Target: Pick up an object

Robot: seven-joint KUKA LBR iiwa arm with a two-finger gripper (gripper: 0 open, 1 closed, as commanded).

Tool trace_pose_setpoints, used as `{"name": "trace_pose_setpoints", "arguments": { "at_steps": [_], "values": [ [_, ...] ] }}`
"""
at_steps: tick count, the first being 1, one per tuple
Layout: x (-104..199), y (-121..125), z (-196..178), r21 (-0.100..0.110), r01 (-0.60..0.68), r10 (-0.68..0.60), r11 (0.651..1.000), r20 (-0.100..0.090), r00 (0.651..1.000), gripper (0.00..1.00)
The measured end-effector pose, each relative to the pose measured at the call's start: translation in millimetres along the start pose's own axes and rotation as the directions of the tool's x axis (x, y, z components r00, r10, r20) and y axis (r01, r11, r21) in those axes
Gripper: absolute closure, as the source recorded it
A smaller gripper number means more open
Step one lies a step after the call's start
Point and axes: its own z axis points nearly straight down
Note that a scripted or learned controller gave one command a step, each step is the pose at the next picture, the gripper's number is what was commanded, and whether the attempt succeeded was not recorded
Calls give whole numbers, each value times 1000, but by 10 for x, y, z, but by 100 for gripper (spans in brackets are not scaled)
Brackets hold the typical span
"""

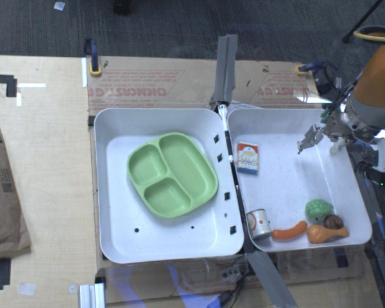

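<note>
Camera view, 2 white bins side by side on the bench. Left bin: 1 green divided plate with 3 compartments, lying flat near the centre and turned at an angle. Right bin: 1 small carton with a red and blue printed face, near the upper left wall; 1 small can on its side in the lower left corner; 1 orange carrot-shaped piece just beside the can; 1 green leafy piece, 1 dark brown piece and 1 orange pear-shaped piece clustered at the lower right. Gripper: above the bin's upper right area, well apart from all items, fingers slightly parted, nothing between them.
</note>
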Motion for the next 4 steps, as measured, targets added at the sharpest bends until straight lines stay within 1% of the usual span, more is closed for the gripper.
{"name": "trace_pose_setpoints", "arguments": {
  "at_steps": [1,2,3,4],
  "values": [
    [-25,-612,-135,1,-268,268,963,-1,963,0],
    [83,-689,-1049,-3,65,-65,998,3,998,0],
    [-64,-1389,-149,-1,92,-92,996,1,996,0],
    [0,-1397,352,-1,205,-205,979,1,979,0]
  ]
}}
